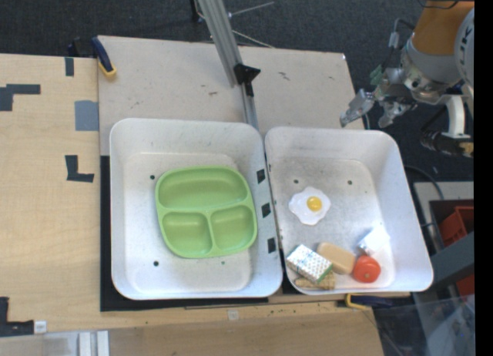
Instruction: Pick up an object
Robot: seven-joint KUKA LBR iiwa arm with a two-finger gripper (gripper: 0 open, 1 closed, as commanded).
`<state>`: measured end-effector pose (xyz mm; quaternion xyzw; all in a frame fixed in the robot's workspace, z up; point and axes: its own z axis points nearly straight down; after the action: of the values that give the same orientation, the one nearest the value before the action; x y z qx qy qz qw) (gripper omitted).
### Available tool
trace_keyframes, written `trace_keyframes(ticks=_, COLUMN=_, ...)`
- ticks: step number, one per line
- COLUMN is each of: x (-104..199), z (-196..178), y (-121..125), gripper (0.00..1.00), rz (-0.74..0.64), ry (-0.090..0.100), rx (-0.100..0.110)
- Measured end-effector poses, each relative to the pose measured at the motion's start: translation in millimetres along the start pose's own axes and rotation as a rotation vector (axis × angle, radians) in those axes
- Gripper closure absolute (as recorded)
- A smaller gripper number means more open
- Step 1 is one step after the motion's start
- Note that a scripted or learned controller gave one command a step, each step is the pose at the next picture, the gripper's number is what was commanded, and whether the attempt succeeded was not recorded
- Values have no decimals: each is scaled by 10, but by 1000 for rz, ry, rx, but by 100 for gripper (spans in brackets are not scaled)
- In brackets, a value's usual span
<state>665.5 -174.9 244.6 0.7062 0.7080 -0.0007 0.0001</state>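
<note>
The right bin (pixel 385 150) holds a toy fried egg (pixel 310 206) near its middle. Along its front edge lie a green-and-white box (pixel 309 263), a tan block (pixel 337 257), a red tomato-like ball (pixel 367 270) and a small white-and-blue piece (pixel 373 240). My gripper (pixel 373 110) hangs above the bin's far right corner, outside the rim, well away from all of these. Its two fingers are spread apart with nothing between them.
The left bin (pixel 123 193) carries a green divided plate (pixel 206 210). A grey metal pole (pixel 223 35) slants down to the wall between the bins. The arm's orange band (pixel 443 27) sits at the top right.
</note>
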Motion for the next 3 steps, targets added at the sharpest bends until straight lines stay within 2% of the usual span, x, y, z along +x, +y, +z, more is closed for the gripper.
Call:
trace_keyframes(ticks=1, x=-2, z=0, y=-1, gripper=0, rz=0, ry=0, rx=1)
trace_keyframes(ticks=2, x=101, z=581, y=4, gripper=0, rz=0, ry=1, rx=5)
trace_keyframes(ticks=3, x=57, z=1181, y=-82, gripper=0, rz=1, ry=1, rx=7)
